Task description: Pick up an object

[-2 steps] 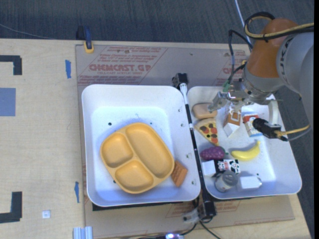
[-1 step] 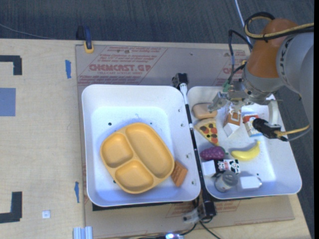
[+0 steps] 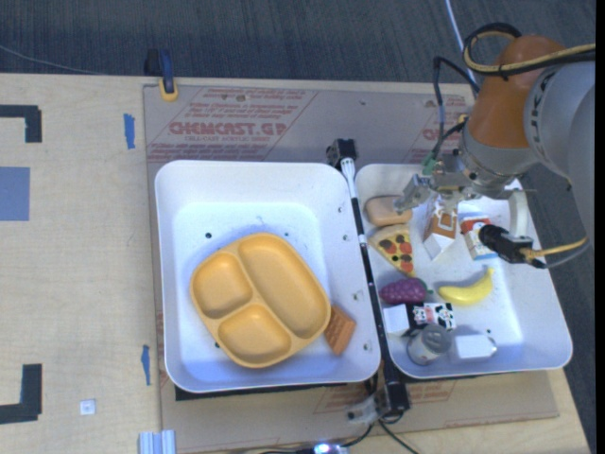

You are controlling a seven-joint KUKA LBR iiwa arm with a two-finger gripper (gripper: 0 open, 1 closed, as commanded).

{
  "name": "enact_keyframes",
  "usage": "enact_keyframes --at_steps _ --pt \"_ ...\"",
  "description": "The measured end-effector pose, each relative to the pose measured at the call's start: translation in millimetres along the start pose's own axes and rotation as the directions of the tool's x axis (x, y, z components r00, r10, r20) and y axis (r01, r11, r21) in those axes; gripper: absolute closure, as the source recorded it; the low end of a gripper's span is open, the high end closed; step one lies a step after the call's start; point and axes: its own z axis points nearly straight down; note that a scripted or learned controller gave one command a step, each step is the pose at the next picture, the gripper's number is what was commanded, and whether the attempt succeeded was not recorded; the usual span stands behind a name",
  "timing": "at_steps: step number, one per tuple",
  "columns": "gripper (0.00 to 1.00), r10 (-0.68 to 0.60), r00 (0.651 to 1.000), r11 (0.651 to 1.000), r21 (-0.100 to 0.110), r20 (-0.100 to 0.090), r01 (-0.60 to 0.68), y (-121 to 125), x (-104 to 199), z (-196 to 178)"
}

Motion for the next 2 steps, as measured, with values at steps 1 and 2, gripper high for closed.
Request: enact_keyframes --at_steps 1,2 --pt "0.0 0.001 1.0 1.0 0.0 0.0 -0.001 0.0 -0.1 0.1" --pt "0.0 0.0 1.0 1.0 0.0 0.0 0.0 0.0 0.1 0.1"
